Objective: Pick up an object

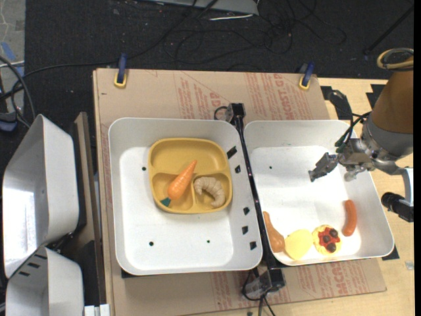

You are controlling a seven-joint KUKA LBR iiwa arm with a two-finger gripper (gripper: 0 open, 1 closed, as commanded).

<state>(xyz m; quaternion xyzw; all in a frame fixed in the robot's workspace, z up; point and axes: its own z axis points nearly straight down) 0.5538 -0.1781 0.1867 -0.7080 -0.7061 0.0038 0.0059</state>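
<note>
Right bin [289, 157] | jaws [323, 168] above floor | sausage [349, 217] apart, nearer camera

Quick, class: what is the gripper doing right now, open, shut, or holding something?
Gripper: above the right bin, nothing seen between its fingers; open or shut cannot be told at this size.

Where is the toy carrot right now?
The carrot lies in the yellow divided plate in the left bin, beside the pale shrimp.

A brown board [197, 87] lies on dark carpet [66, 25] crossed by black cables [164, 41].
</note>
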